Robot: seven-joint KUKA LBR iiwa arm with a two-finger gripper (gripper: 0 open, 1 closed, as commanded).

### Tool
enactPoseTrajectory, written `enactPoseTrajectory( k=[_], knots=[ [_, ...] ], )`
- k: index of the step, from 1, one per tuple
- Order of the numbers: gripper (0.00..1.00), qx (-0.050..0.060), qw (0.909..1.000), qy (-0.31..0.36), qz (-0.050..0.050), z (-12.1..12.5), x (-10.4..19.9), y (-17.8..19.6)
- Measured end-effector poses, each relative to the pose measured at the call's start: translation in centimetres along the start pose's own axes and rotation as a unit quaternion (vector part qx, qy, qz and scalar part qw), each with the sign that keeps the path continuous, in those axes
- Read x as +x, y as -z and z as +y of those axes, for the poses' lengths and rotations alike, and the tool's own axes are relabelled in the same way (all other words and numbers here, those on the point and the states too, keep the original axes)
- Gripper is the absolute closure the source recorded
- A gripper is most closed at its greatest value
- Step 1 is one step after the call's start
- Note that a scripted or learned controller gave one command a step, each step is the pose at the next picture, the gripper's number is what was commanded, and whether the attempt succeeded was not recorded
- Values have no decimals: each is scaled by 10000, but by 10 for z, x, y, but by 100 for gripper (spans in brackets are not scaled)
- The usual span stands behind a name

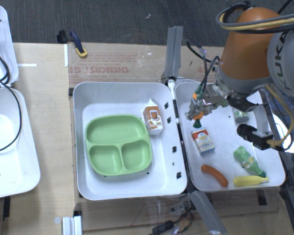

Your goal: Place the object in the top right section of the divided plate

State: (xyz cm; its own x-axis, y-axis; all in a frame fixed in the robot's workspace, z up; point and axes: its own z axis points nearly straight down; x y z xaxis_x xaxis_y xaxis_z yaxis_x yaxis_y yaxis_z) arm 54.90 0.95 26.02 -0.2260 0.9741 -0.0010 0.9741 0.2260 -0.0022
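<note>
The green divided plate (118, 145) lies in the left bin (81, 146), near its middle, its sections bare and ready to receive. A small carton (153, 120) stands just beside the plate's top right rim. Over the right bin (279, 177), near its top left corner, the tool (198, 109) hangs above a second carton (203, 141). Something orange shows at its tips, but I cannot tell whether the tool is open or closed. A sausage (214, 175), a banana (250, 180) and a green packet (248, 160) lie along the bin's lower edge.

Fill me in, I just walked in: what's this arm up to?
The arm's gripper hovers over the right bin, above a small carton, with a sausage, banana and green bottle nearby. The green divided plate in the left bin has nothing in its sections; another carton stands beside it.
</note>
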Motion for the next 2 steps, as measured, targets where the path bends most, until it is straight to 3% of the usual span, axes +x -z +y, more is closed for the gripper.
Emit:
enactPoseTrajectory(
  k=[1,2],
  knots=[
    [100,21,10000,-22,2,-27,72,-53],
    [100,21,9995,-312,-3,-36,158,-77]
  ],
)
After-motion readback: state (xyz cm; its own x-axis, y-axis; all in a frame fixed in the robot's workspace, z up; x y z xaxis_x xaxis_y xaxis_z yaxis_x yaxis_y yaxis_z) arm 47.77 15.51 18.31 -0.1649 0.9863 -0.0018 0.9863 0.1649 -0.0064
